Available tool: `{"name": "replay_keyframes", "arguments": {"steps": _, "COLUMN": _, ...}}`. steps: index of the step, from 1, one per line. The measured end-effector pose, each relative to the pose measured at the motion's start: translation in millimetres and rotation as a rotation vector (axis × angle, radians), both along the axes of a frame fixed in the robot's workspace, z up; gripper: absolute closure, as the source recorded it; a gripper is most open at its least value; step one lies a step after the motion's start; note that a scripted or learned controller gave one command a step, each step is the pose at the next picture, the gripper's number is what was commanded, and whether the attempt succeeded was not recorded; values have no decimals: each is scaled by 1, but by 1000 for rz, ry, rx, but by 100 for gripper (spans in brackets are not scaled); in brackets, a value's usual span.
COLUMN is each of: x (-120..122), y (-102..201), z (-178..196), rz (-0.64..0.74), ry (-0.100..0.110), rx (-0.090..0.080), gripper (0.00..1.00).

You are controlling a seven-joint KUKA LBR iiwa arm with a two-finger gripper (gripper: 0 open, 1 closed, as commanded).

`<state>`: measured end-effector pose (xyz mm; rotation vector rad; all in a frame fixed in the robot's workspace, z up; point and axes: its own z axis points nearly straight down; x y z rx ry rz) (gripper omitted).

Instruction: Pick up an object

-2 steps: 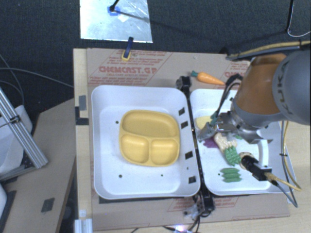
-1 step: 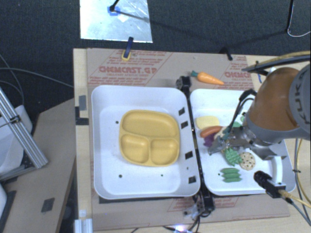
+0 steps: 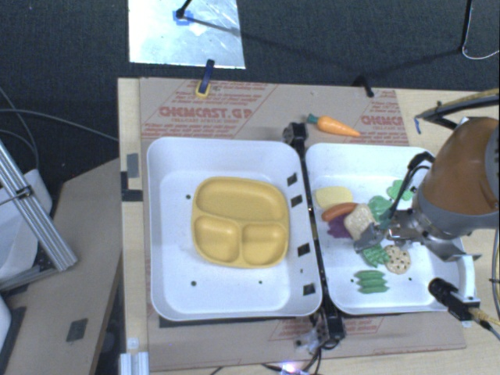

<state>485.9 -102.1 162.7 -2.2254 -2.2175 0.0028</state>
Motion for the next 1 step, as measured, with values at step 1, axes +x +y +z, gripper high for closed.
{"name": "replay_keyframes", "arguments": {"steps": 1, "x": -1, "y": -46, "z": -60, "rz": 0, "ry": 2, "rx": 0, "gripper": 0}}
